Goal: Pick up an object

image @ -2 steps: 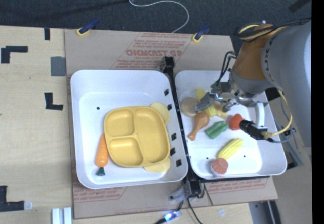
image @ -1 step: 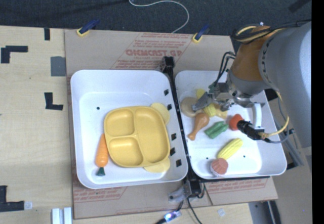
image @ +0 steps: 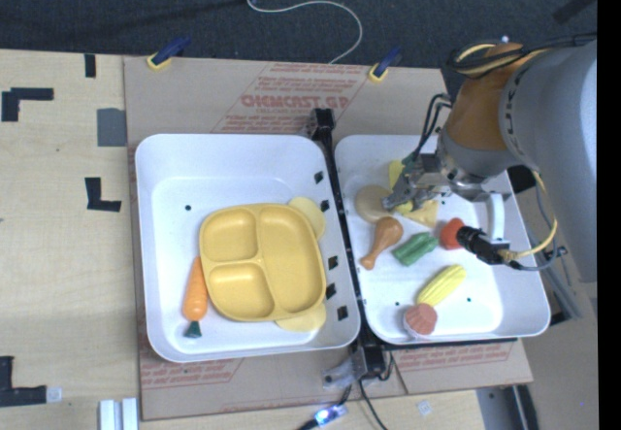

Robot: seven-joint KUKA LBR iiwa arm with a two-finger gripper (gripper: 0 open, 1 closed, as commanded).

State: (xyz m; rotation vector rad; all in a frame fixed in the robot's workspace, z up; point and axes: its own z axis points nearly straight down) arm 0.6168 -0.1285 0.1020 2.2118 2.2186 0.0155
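Note:
My gripper point(image: 406, 193) hangs low over the upper middle of the right bin point(image: 514, 321), just above a yellow cheese wedge point(image: 423, 216) and beside a pale round cookie point(image: 370, 202). A chicken drumstick point(image: 381, 240), a green pepper piece point(image: 415, 248) and a red tomato point(image: 450, 233) lie just below it. A corn cob point(image: 440, 284) and a pink slice point(image: 420, 320) sit toward the front. The arm hides the bin's right side.
The left bin point(image: 165, 166) holds a yellow divided plate point(image: 260, 260), a yellow piece under its edge point(image: 307, 317) and an orange carrot point(image: 195, 293) along its left. A black divider point(image: 338, 224) runs between the bins. A white cable point(image: 320, 6) loops behind.

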